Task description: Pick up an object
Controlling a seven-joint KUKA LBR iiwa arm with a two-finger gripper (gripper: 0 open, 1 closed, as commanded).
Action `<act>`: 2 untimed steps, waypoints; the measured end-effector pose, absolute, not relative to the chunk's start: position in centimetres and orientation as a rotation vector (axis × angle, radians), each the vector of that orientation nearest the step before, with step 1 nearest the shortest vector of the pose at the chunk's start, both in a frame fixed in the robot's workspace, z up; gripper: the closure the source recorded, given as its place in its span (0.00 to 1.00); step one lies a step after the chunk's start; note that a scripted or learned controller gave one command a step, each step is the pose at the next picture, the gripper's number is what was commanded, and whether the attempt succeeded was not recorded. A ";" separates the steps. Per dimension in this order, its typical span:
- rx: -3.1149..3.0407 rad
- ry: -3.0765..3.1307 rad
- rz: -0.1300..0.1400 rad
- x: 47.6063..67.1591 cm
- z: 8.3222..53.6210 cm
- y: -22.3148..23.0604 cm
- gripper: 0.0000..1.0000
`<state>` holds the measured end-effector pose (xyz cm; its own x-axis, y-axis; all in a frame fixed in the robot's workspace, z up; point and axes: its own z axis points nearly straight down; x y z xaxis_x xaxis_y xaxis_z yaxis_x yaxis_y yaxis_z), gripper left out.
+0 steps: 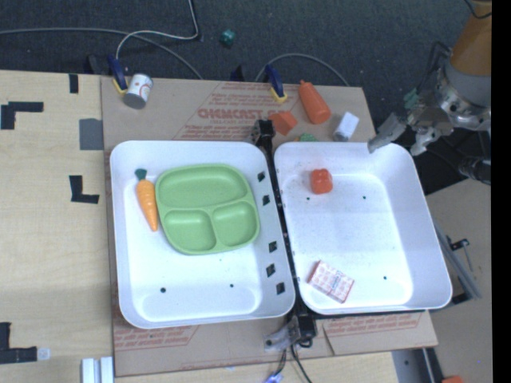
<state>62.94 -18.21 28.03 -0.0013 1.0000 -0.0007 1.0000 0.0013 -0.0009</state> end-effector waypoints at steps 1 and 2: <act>-2.217 -2.221 0.004 66.7 16.9 -14.4 0.00; -2.219 -2.223 0.001 64.8 8.7 -10.8 0.00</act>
